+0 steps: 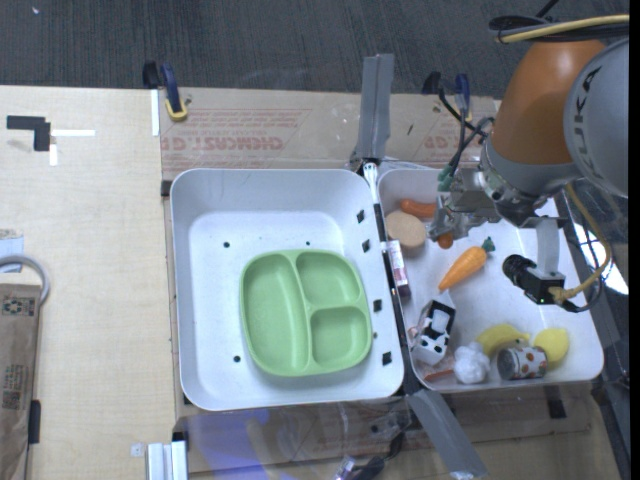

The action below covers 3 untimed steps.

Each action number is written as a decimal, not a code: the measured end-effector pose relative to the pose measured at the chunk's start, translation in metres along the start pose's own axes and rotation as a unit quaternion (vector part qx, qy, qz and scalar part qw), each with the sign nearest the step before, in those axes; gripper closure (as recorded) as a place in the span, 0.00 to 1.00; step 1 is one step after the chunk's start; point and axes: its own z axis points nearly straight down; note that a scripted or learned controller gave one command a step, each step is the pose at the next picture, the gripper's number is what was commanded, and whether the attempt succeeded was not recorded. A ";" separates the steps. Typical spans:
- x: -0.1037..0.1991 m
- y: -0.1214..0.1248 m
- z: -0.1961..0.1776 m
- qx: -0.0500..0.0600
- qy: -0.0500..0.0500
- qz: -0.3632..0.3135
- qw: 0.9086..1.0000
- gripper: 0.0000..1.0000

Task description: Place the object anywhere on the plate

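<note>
A green three-compartment plate (305,311) lies in the left white bin (200,268). My gripper (452,220) hangs over the back of the right bin (585,353), just above and left of an orange toy carrot (463,266). A small orange-red piece (443,238) shows right under the gripper's tip; whether it touches the piece is unclear. A tan round toy (406,230) and an orange sausage-like piece (419,208) lie just left of the gripper.
In the right bin's front lie a black-and-white toy (433,330), a white lump (470,365), yellow pieces (551,343) and a small can (520,361). A pink-capped tube (398,268) rests along the divide between the bins. A black cable fitting (533,277) hangs right of the carrot.
</note>
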 end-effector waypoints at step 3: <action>0.141 -0.055 0.014 0.000 0.000 -0.251 0.968 0.00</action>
